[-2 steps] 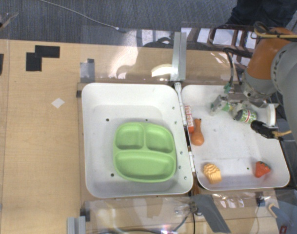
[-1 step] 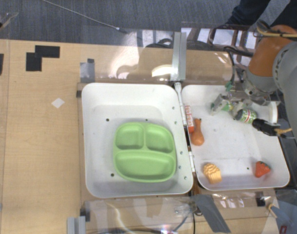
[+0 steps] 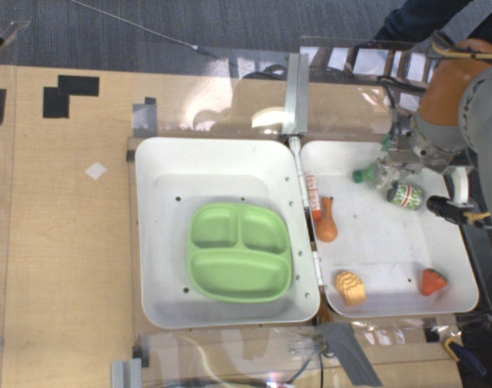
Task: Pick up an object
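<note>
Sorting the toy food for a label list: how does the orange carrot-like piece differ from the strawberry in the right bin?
The carrot-like piece is orange and elongated; the strawberry is red and short. The first lies by the bin's left wall, the second near its lower right corner. Both lie loose in the right bin.

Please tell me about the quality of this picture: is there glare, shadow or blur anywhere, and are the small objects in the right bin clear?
Camera view: bright glare on the clear panel behind the bins; soft shadow under the green tray; the orange carrot, yellow corn and strawberry are distinguishable but slightly soft; the gripper area is cluttered and hard to read.
</note>
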